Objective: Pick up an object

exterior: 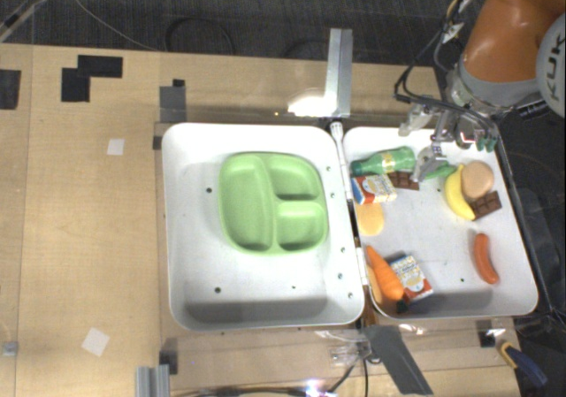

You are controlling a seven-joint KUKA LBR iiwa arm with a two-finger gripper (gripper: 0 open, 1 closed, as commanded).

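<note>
My gripper [432, 155] hangs over the back of the right bin [517, 293], just right of a green bottle [384, 161] that lies on its side. A yellow banana [455, 197] and a tan round bun [478, 179] lie just right of the gripper. A small brown piece [406, 181] sits below it. Nothing visibly sits in the gripper. The grey arm with its orange band [504, 33] comes down from the upper right.
The right bin also holds a small carton [378, 186], a yellow-orange piece [371, 218], a carrot [384, 275], a juice box [411, 275], a sausage [485, 258] and a brown block [487, 203]. A green divided tray [270, 201] lies in the left bin [190, 289].
</note>
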